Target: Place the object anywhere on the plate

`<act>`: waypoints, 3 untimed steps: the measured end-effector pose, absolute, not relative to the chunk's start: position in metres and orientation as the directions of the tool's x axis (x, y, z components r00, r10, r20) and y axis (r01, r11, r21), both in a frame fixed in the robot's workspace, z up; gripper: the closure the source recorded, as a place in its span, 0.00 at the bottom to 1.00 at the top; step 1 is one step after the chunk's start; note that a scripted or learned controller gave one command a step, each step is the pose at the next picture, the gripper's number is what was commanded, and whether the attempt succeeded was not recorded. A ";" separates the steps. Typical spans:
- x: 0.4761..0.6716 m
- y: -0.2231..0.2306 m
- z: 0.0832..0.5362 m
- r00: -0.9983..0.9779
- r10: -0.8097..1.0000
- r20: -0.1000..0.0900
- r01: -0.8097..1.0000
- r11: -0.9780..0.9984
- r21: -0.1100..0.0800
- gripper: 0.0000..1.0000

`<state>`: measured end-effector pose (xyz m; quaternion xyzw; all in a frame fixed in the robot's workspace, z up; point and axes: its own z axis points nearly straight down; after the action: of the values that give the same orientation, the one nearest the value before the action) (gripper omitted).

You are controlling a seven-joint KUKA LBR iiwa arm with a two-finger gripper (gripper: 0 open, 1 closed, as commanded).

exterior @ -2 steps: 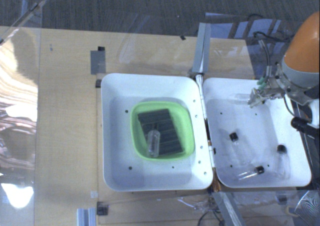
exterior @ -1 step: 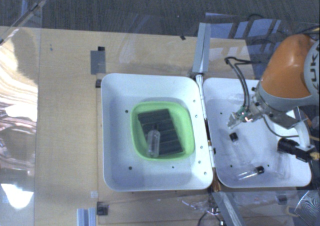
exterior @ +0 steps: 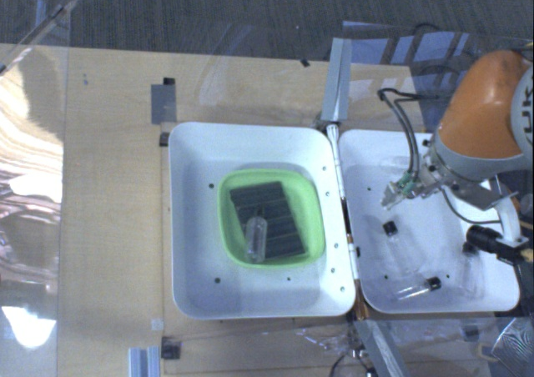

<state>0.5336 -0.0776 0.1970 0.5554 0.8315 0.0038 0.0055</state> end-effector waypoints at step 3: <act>0.601 -0.206 0.228 -0.445 0.895 -0.008 0.895 0.445 0.008 0.00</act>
<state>0.6008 -0.2057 0.2284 0.5266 0.8501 0.0014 0.0057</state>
